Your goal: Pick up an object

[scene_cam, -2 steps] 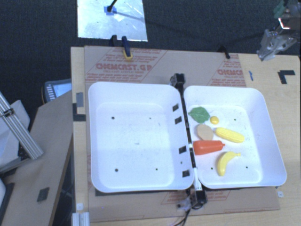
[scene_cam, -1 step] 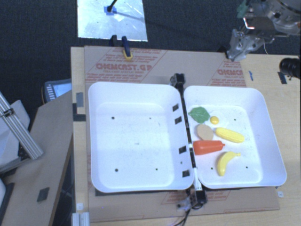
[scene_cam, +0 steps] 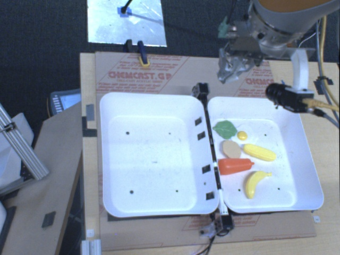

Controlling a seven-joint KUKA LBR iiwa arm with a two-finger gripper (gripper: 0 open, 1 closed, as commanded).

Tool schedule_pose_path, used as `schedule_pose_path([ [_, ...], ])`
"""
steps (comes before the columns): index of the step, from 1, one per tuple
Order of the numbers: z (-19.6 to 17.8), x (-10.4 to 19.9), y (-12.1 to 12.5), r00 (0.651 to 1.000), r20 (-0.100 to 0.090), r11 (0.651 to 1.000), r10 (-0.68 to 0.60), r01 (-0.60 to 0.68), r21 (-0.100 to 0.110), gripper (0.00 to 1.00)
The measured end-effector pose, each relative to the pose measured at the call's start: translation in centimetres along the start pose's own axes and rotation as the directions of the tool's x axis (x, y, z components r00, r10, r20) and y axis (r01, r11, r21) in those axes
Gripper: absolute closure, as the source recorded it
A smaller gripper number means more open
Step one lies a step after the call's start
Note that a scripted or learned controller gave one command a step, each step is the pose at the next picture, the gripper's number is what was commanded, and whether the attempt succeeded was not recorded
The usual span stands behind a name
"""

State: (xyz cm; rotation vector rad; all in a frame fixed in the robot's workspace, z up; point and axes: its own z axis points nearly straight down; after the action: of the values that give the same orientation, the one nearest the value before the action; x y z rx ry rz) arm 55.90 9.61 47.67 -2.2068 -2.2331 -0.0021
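Item: six small toy foods, right-hand shallow white plastic bin (scene_cam: 305, 158), clustered in its left half beside the black hinge strip (scene_cam: 210, 147) joining the two bins.

Position relative to pincer: the metal two-finger gripper (scene_cam: 232, 70) hangs above the cardboard sheet (scene_cam: 159, 76) beyond the bin's far rim, empty; whether it is released or clenched cannot be told. The cluster lies at about 6 o'clock from it, well apart.

Contents:
- flat green leaf-shaped piece (scene_cam: 225, 128), nearest the pincer;
- small round yellow piece (scene_cam: 242, 136), at 4 o'clock of the leaf, just beside it;
- beige rounded lump (scene_cam: 231, 149), at 6 o'clock of the leaf;
- yellow corn cob (scene_cam: 259, 152), lying aslant, at 3 o'clock of the lump;
- orange-red carrot (scene_cam: 235, 166), tip pointing to 3 o'clock;
- curved yellow banana (scene_cam: 254, 184), at 5 o'clock of the carrot.

Adjoining: left-hand white bin (scene_cam: 106, 158).
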Motion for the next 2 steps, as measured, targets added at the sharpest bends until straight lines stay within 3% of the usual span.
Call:
schedule_pose_path([
  [1,-6.2,-0.4,2.8,1.000,0.001,1.000,0.006,-0.006,-0.010,1.00],
  [2,-5.8,4.8,0.8,1.000,0.001,1.000,0.003,-0.003,-0.002,1.00],
])
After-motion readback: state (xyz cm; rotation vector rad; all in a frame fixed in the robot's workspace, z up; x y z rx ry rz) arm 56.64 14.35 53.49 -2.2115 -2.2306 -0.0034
